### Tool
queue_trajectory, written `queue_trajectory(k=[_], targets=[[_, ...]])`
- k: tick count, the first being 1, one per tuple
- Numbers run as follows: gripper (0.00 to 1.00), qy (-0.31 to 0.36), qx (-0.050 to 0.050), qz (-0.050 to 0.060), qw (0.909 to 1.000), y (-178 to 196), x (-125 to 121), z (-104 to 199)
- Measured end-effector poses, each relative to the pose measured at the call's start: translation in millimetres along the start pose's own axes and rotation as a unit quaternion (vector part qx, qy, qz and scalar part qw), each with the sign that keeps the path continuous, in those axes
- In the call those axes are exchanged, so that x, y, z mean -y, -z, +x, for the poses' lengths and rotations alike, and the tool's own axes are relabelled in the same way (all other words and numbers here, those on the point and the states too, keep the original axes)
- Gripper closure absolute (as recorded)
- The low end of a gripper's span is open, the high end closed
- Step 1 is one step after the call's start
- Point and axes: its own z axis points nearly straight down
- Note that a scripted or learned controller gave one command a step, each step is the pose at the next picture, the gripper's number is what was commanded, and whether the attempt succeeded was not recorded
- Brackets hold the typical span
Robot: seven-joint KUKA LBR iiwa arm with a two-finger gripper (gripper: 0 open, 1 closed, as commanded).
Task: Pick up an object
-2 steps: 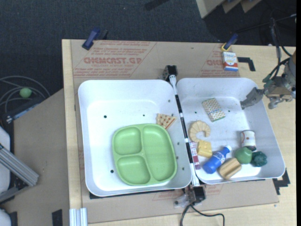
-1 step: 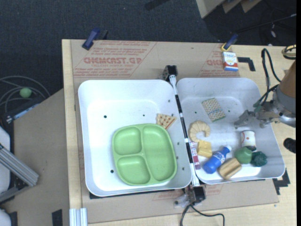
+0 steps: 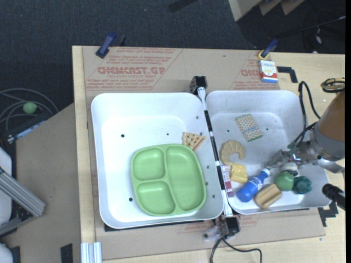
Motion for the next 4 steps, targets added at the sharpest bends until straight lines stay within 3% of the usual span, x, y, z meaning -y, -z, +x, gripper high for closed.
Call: queue_trajectory(k=[1,3,4], targets=[[0.00,0.001,0.003,-0.004,1.0000,16,-52,117],[0.00,-0.001,0.004,-0.003,1.0000,0,29,118],[0.00,-0.001,0.005,-0.004,1.0000,27,-76,55]])
